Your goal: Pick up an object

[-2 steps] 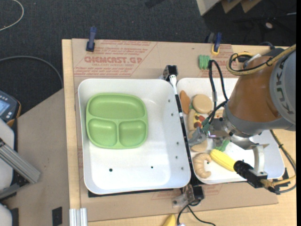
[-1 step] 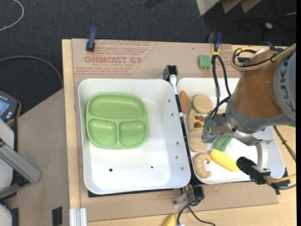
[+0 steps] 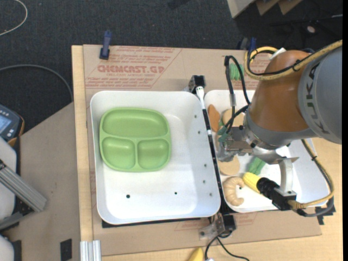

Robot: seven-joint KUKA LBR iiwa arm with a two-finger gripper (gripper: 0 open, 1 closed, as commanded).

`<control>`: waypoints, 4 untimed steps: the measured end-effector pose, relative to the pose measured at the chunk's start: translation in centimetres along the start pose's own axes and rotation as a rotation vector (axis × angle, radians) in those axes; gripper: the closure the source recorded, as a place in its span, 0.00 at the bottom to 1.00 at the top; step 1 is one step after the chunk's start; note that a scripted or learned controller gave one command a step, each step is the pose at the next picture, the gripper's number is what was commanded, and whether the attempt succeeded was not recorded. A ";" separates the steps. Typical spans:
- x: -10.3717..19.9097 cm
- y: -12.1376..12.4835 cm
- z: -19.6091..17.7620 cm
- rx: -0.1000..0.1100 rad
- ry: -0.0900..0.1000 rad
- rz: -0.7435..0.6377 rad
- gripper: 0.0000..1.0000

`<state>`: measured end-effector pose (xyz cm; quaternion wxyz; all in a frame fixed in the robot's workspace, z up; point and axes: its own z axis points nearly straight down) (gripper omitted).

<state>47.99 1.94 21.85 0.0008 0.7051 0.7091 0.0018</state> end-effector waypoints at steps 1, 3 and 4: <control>6.7 0.0 -3.9 -0.001 0.002 -0.003 1.00; 7.5 0.1 -17.7 -0.002 0.001 0.000 1.00; 5.7 0.1 -21.9 -0.004 -0.001 0.006 1.00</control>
